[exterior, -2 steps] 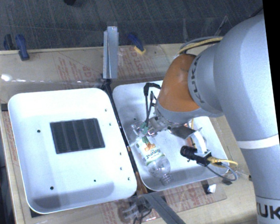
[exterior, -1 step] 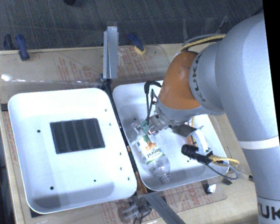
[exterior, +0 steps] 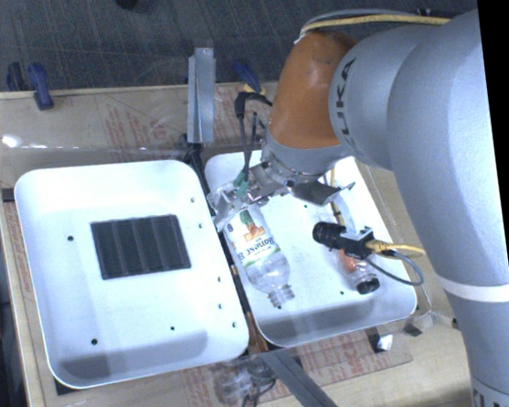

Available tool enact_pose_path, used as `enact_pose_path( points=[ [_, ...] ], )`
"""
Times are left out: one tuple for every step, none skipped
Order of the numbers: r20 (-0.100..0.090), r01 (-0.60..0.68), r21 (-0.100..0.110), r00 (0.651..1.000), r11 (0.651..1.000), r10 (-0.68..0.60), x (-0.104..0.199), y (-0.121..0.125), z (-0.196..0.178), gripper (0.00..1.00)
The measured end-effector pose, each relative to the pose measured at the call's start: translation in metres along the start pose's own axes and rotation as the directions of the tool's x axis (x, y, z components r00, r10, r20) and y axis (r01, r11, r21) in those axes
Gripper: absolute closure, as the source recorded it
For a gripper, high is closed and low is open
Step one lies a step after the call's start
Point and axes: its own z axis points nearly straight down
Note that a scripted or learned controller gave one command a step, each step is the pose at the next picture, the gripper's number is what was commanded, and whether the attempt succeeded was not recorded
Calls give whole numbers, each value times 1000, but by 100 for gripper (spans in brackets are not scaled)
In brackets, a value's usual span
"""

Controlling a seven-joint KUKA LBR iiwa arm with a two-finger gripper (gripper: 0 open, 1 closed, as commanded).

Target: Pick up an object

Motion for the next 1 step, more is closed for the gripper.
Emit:
enact_pose_path(
  points=[
    [1, 306, 1, 952, 952, -306, 12, 41, 1, 100]
  ],
)
